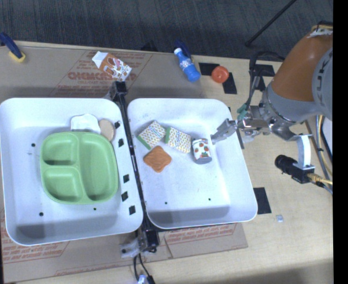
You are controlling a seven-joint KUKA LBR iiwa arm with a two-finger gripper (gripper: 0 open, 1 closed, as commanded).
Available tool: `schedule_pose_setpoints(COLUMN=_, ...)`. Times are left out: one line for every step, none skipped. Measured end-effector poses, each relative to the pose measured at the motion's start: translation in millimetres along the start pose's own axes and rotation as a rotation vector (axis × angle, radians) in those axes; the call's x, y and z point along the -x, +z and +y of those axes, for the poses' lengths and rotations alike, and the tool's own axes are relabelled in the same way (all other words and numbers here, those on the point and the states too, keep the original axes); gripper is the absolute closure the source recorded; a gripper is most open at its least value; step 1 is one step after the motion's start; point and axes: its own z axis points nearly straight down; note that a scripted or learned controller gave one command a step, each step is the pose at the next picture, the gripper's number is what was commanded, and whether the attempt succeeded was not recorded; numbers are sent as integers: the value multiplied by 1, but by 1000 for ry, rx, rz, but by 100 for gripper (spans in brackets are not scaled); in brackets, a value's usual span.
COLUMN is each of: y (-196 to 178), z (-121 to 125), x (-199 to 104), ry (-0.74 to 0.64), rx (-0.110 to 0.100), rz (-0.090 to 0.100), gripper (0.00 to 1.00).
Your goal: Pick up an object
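In the right bin (221, 203) lie a green-and-white patterned packet (152, 134), a second patterned packet (178, 139), an orange piece (157, 158) and a small white cup with red spots (202, 151). My gripper (224, 130) hangs over the bin's upper right part, just right of and above the spotted cup. Nothing shows between its fingers.
The left bin (14, 206) holds a green divided plate (79, 167), a white piece (85, 122) and a tan piece (107, 129). Outside the bins, on the bench behind them, lie a blue bottle (187, 64), an orange ball (220, 74), a printed carton (112, 65) and a blue-yellow clamp (11, 47).
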Motion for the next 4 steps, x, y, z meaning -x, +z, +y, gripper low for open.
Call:
schedule_pose_setpoints(y=150, z=-26, x=-16, ry=-1, rx=2, rz=-1, gripper=0)
schedule_pose_setpoints(y=140, z=-26, x=-16, ry=-6, rx=-2, rz=-1, gripper=100)
schedule_pose_setpoints(y=32, z=-65, x=1, ry=1, rx=4, rz=-1, gripper=100)
schedule_pose_setpoints(y=3, z=-74, x=1, ry=2, rx=4, rz=-2, gripper=100)
